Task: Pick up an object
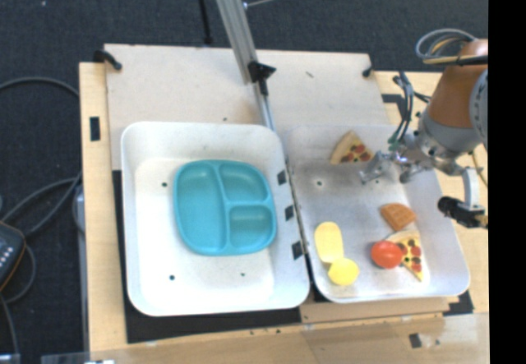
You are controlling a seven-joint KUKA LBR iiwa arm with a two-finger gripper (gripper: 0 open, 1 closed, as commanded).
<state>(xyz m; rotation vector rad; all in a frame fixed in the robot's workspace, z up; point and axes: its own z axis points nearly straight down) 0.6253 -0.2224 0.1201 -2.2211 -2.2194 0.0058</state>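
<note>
Over the right bin (456, 268), near its upper middle, the gripper (376, 168) is seen low above the bare floor, and whether it is spread or pressed together cannot be told; nothing is visibly held by it. The nearest candidate, a pizza slice (349, 148), lies just beside it toward the bin's far wall, flat on the floor, apart from the other items. It is judged to be a light, stiff plastic toy, a thin wedge with a tan crust and red topping; being flat, it would best be taken across its two straight sides near the wider crust end, since a grip from above on so thin a piece may slip off. Further toward the near edge a brown bread-like piece (398, 215), a red tomato (385, 254) touching a second pizza slice (412, 255), and two yellow pieces (329, 241) (343, 272) are found. The rounded tomato and yellow items are judged smooth and prone to rolling or squirting out from a pinch. A teal divided plate (223, 206), glossy and rounded at the corners, is set in the left bin (148, 288); both bins are of matt white plastic with faint speckles
</note>
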